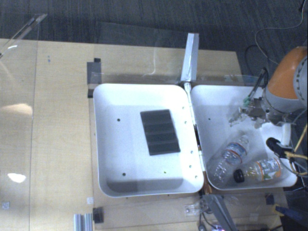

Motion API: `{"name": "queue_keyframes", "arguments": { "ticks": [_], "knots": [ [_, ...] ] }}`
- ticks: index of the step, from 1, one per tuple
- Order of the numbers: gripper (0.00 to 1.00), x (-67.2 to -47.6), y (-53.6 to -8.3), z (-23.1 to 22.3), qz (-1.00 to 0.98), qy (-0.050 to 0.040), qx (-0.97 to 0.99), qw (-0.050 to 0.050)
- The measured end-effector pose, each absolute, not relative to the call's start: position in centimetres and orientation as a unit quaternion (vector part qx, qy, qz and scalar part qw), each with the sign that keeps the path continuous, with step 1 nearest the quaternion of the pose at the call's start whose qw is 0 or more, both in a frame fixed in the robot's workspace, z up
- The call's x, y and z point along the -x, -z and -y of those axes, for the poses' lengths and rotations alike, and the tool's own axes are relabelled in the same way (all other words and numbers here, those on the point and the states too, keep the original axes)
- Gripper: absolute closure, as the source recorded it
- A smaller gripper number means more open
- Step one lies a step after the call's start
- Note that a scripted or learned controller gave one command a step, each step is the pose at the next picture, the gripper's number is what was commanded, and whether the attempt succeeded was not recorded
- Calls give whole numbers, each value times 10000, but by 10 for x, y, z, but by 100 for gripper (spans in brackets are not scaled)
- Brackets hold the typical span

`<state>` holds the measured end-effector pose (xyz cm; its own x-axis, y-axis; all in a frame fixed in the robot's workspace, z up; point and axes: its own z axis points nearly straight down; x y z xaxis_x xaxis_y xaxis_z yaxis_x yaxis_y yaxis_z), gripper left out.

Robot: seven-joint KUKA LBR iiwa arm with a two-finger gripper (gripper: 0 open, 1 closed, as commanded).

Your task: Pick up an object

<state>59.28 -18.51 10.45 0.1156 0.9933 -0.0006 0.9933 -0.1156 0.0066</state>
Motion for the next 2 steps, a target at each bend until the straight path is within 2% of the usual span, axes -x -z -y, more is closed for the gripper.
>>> {"name": "queue_keyframes", "arguments": {
  "ticks": [1,2],
  "knots": [
    [0,-497,-90,145,-6862,-52,-7274,55],
    [100,-502,-101,143,-6869,-90,-7267,87]
  ]
}}
